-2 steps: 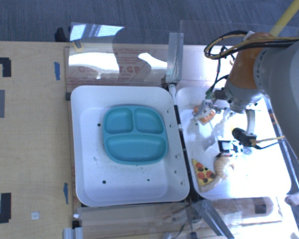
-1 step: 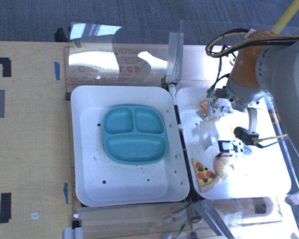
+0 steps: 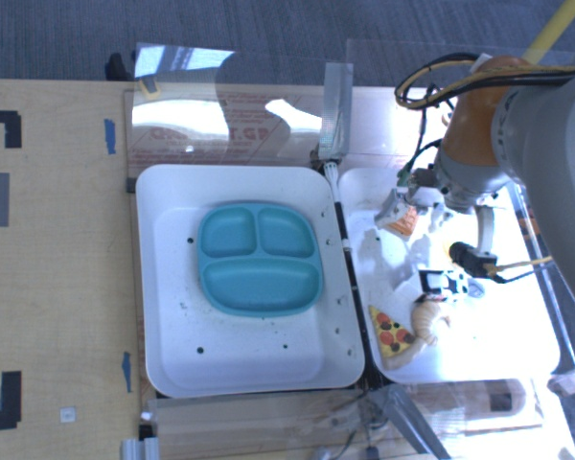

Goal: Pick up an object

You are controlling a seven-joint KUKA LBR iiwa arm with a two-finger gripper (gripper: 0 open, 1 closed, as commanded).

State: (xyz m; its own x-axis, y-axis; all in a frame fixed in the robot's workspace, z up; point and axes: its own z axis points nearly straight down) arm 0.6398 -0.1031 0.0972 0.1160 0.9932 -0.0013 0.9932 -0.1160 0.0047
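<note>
Overhead, gripper low at right bin's far-left part beside an orange object; grip state unclear.

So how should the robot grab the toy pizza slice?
Probably from straight above, pinching the pizza slice across its two long edges near the narrow tip. It lies flat in the right bin, tip toward the divider. Its wide crust end lies against another toy, so the tip looks easier to get at.
</note>
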